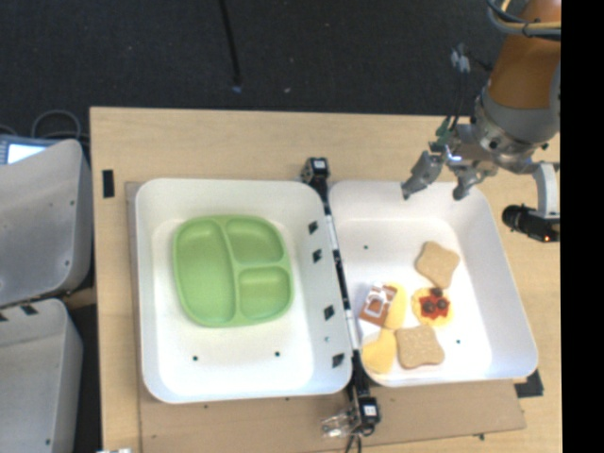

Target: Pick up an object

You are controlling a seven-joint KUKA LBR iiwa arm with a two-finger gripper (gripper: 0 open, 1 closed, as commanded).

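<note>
On the left side of the wooden surface point(113, 149) sits the left bin point(156, 366), and inside it lies a green plate point(232, 270) with three little sections. Just beside it, touching along the middle, is the right bin point(500, 253). Near the front of that bin I see a small pile of food toys. There is an orange and white box point(379, 305) next to a yellow cheese slice point(380, 352). A square piece of bread point(419, 346) rests just beside the cheese. Above it is a yellow piece with red dots point(435, 305), and a little farther back lies another piece of bread point(438, 263). My pincer point(437, 180) hangs over the back edge of the right bin, well apart from the food. Its two fingers are spread wide and nothing is between them. My arm point(519, 74) comes in from the right.
</note>
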